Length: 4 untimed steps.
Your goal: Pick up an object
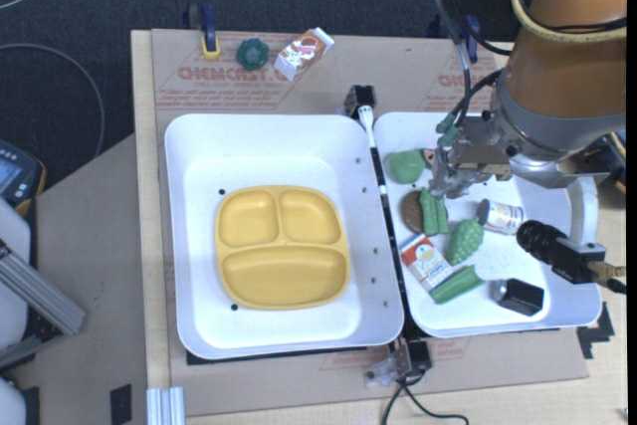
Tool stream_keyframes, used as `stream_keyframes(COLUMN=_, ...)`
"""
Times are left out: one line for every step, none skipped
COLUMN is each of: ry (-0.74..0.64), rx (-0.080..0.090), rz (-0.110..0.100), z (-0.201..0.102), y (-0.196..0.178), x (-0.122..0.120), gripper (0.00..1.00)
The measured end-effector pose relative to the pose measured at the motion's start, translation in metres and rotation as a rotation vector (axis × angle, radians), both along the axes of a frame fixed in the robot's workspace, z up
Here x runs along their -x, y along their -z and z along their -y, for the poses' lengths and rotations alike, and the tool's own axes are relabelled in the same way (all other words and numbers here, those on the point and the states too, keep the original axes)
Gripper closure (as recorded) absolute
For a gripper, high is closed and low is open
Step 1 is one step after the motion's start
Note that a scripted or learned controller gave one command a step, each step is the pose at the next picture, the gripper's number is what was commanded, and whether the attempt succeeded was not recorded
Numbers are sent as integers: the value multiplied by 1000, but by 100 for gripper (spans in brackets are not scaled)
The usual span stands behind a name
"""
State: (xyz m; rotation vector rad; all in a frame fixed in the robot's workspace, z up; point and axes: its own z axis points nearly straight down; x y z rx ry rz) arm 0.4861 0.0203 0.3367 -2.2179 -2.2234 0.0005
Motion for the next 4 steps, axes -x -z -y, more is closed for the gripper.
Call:
stream_keyframes(ry=-2, rx=0, rz=2, z=0, y=-10, x=-1, gripper=100)
stream_keyframes(ry=-3, rx=1, rz=4, z=-1, y=-20, x=-1, gripper=100)
stream_keyframes(ry=4, rx=1, rz=-13, z=-6, y=96, x=9, gripper=100)
stream_keyframes(ry=-3, rx=-1, rz=6, z=-54, y=40, x=6, gripper=100)
